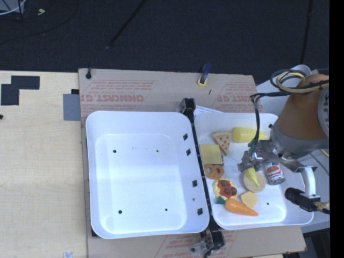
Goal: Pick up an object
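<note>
Camera view: we are seeing the gripper (pixel 251 163) sitting low in the right bin (pixel 279 211), just above a yellow piece (pixel 251 176). We cannot tell its state. A carrot (pixel 240 208) is lying near the front wall.

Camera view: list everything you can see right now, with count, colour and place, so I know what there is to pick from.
Bins: 2, white, side by side on the bench.
Pizza slice: 1, tan and red, top of right bin.
Yellow roll: 1, yellow, right of the pizza slice.
Cheese block: 1, pale yellow, left part of right bin.
Pretzel: 1, brown, below the cheese block.
Small pizza: 1, red and yellow, lower part of right bin.
Carrot: 1, orange, bottom of right bin.
Can: 1, red and white, right part of right bin.
Clamp: 1, blue and yellow, bench's far edge.
Gripper: 1, grey, over right bin.
</note>
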### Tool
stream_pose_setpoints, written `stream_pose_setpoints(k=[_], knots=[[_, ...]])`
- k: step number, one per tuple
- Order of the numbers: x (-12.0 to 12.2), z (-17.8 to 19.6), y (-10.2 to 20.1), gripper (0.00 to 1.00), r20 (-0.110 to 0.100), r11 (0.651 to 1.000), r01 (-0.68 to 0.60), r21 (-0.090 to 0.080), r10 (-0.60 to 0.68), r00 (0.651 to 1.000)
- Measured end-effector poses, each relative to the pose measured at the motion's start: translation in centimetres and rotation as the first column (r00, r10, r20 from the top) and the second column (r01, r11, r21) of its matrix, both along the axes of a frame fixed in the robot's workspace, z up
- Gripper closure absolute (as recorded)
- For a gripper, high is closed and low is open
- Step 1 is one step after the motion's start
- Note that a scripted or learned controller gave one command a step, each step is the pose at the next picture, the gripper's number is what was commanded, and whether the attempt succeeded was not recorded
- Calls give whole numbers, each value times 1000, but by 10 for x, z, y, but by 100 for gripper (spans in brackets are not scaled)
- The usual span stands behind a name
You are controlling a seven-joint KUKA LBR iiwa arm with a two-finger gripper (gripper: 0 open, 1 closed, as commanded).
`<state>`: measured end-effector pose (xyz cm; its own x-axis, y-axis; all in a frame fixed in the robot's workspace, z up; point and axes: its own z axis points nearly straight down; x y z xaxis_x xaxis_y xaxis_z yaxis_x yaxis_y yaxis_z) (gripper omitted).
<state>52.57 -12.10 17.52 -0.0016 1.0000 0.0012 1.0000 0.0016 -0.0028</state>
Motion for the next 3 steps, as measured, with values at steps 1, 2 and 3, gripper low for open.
stream_pose_setpoints(k=[1,2,3], knots=[[-46,-25,-23,100,-5,1000,5,0,-5,1000],[18,33,24,100,9,1000,-5,0,5,1000],[76,11,73,100,2,1000,-4,-1,4,1000]])
